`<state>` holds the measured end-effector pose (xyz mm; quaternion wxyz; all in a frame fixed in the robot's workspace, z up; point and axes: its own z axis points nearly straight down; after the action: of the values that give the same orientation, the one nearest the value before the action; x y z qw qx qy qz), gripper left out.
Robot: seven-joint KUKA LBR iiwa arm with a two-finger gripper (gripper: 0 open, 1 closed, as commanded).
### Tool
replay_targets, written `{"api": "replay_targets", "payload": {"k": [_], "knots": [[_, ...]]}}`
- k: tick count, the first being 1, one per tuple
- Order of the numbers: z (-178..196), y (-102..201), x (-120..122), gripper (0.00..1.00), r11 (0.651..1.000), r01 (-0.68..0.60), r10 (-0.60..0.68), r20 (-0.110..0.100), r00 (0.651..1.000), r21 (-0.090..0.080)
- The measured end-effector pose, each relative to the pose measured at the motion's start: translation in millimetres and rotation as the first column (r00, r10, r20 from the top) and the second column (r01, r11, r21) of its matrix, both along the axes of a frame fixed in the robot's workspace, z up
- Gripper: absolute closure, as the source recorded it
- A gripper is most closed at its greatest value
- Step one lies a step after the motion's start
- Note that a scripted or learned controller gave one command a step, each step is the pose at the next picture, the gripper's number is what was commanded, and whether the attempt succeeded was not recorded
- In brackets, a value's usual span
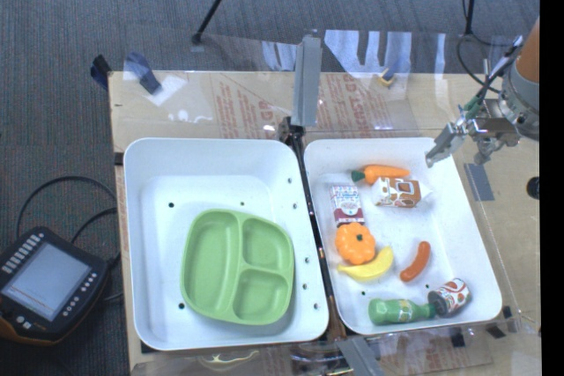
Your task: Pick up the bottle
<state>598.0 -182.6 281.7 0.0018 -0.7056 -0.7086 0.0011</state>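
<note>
Gripper [460,143] hangs over the upper right corner of the right bin [471,216], its two fingers spread apart with nothing between them, well away from the bottle.

Going from the left: a handheld control pad [48,282] with a screen lies on the floor beside the bench, a cable curling behind it. The left bin [159,167] holds a green divided plate [238,267] with three compartments, lying flat toward the bin's lower right.

In the right bin, a small red and white carton [347,205] lies near the left wall, with an orange pumpkin [354,243] just below it. A banana [368,266] curves under the pumpkin, touching it. Above, a carrot [381,173] lies near the bin's far edge, and a brown and white carton [398,192] sits just beneath it. A red sausage [415,261] lies slanted to the right of the banana. The green bottle [398,310] lies on its side along the near wall of the right bin, its narrow end pointing right, toward a can [449,296] tipped at the bin's lower right corner, just beside the bottle's tip.
</note>
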Motion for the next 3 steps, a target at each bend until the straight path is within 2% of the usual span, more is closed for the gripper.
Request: {"api": "replay_targets", "payload": {"k": [1,2,3], "knots": [[7,1,1,1.0,1.0,-0.003,0.003,-0.004,1.0,0.002],[85,53,48,1.0,0.997,0.081,-0.081,0.0,0.997,-0.002],[105,120,48,1.0,0.987,0.162,-0.162,-0.001,0.987,-0.002]]}}
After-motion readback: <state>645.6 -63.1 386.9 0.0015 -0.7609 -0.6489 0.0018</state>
